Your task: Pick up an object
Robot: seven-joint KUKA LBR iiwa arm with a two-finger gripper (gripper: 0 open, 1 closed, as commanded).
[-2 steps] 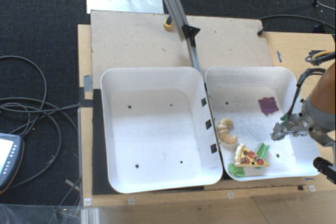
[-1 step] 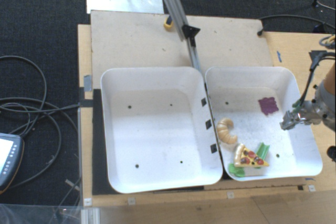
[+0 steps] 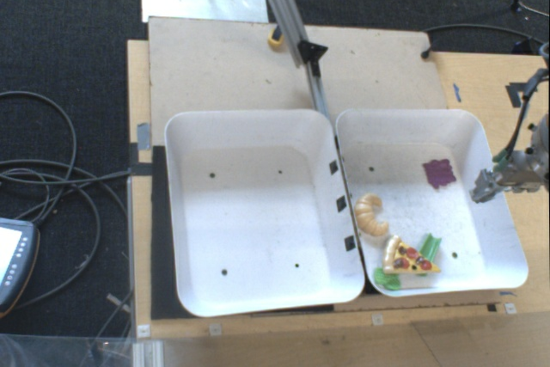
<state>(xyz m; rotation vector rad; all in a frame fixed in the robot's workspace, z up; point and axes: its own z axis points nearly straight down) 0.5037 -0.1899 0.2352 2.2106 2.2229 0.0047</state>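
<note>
The right bin [image 3: 494,258] holds a purple flat piece [image 3: 439,173] near its back right, a tan croissant [image 3: 371,214] by its left wall, and a toy pizza slice [image 3: 409,257] with a green piece [image 3: 429,247] beside it at the front. My gripper [image 3: 483,187] hangs over the right bin's right rim, to the right of the purple piece and apart from it. Nothing shows between its fingers.
The left bin [image 3: 185,211] sits beside the right one, sharing a middle wall. A slanted metal pole [image 3: 284,0] crosses from the back down to that wall. Cables and a pendant [image 3: 15,258] lie on the dark floor at the left.
</note>
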